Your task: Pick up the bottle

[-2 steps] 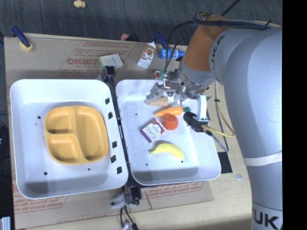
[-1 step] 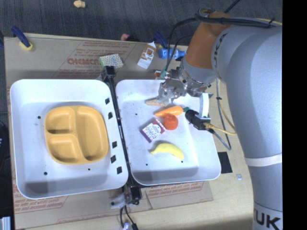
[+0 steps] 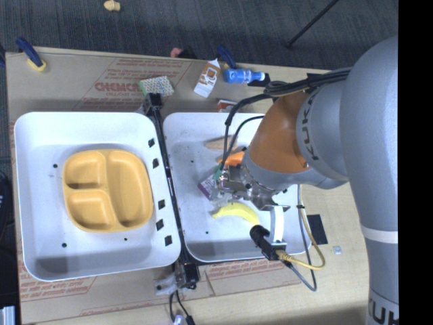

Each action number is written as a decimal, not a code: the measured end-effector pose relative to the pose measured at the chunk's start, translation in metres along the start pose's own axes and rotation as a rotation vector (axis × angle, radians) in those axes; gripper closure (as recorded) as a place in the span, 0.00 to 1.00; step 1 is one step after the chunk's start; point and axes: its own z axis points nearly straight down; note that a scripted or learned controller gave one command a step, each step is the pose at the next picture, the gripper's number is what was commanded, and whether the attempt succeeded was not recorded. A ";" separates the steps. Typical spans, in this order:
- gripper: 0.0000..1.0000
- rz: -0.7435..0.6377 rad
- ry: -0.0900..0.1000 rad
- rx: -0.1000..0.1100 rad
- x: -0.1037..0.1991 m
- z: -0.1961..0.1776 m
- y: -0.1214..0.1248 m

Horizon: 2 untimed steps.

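Hard to tell whether gripper (image 3: 229,187) open or closed, low in right bin (image 3: 196,249). Seemingly over clear bottle (image 3: 218,180), just beside purple packet (image 3: 206,189) and banana (image 3: 237,213). Risk: catching a neighbour instead, or slipping off the probably smooth bottle.

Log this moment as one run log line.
arm: over right bin | gripper: low among items | banana: beside it | yellow tray: left bin | bottle grasp: unconfirmed
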 end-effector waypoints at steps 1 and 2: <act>1.00 -0.095 -0.001 -0.005 -0.055 -0.058 -0.017; 1.00 -0.059 -0.002 -0.006 -0.106 -0.048 -0.015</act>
